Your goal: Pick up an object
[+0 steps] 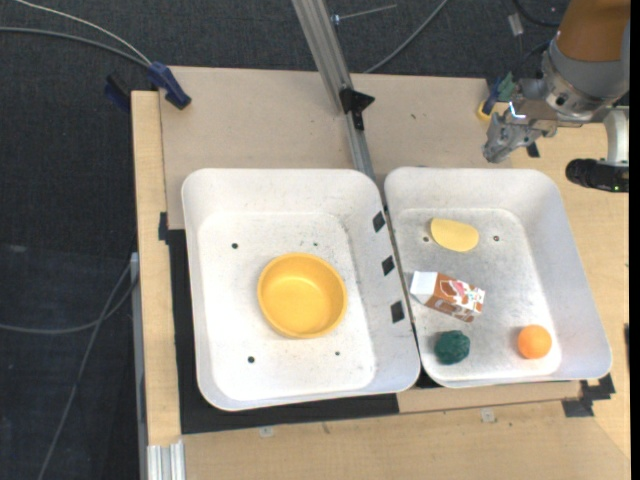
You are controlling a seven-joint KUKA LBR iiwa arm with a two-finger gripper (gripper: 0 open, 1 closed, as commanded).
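Left bin [215, 208]: one bowl [301, 295]. Right bin [560, 218]: chip [454, 235], carton [449, 296], green ball [452, 347], orange [534, 342] (four items). Gripper [503, 146] aperture: indeterminate.

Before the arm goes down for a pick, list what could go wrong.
1. The small carton lies tilted on its side, with the dark green ball close below it; the pincer could knock one while reaching for the other.
2. The orange ball and green ball are round and may roll away at a touch.
3. The pale yellow piece lies flat on the right bin, leaving little edge to grip.
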